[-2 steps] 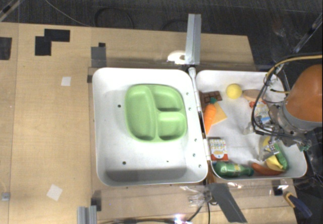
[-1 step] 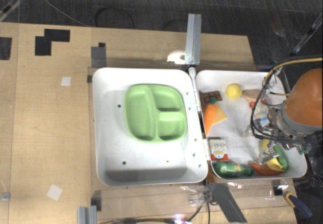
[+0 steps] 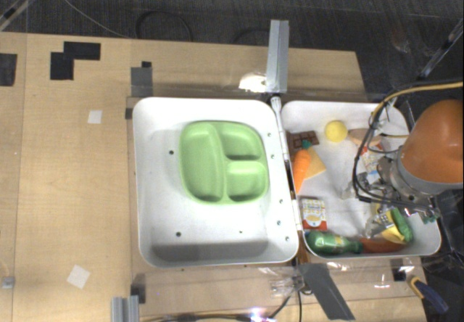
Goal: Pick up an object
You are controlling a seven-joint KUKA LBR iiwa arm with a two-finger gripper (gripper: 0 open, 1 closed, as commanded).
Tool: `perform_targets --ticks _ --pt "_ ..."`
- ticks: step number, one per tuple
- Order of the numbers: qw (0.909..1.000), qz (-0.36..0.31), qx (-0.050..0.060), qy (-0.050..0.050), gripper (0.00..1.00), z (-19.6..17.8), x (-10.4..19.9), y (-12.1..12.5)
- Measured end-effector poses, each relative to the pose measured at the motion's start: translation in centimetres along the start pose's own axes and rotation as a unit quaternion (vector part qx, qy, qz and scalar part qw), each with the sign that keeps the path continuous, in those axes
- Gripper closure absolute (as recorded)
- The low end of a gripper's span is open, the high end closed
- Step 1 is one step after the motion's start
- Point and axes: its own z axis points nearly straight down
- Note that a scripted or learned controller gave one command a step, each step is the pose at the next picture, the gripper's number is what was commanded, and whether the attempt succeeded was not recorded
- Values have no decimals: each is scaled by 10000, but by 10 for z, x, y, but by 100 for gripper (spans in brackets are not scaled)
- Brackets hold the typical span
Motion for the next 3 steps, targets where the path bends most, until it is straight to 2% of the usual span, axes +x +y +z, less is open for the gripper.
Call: perform_targets --ticks 1,2,3 --pt "9999 -157 -10 -5 0 -1 -13 34" --pt "9988 -489 -29 -10 0 0 -2 11" --pt "9986 -534 -13 -7 0 -1 -21 46"
